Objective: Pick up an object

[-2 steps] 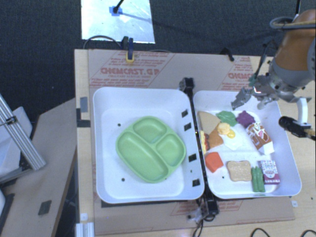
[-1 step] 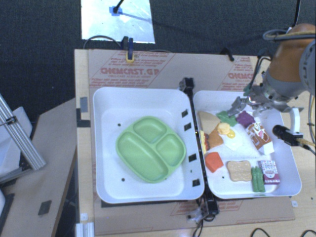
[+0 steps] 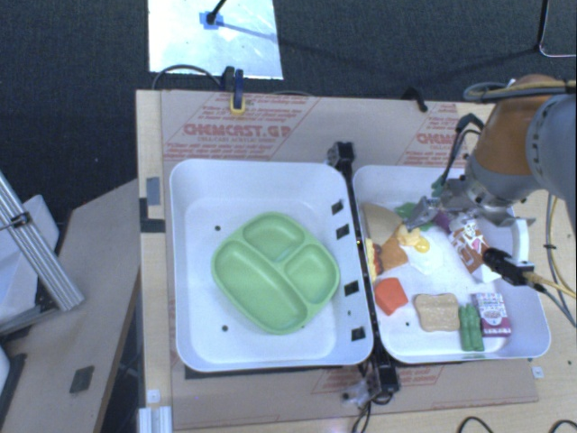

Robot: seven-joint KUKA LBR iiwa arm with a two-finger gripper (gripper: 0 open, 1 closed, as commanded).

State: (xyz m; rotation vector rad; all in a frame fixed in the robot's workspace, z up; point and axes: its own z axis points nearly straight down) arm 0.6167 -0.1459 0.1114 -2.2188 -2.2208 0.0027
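Right bin (image 3: 532,336) holds the candidate objects: orange-red block (image 3: 389,295), toast-like slice (image 3: 437,311), green piece (image 3: 470,327), small red-and-white packet (image 3: 491,314), yellow piece (image 3: 415,240), brown wedge (image 3: 392,254), and a printed wrapper (image 3: 468,244). End effector (image 3: 431,207) sits low at the bin's upper middle, near the yellow piece and wrapper; whether it is open, closed, or gripping cannot be told. Arm's wrist and cabling overhang the bin's upper right, hiding part of its floor. Left bin (image 3: 194,242) carries a green sectioned tray (image 3: 275,271), well apart from the end effector. Both bins rest on a cardboard sheet (image 3: 243,124) over the desk (image 3: 99,242); dark carpet (image 3: 72,61) beyond
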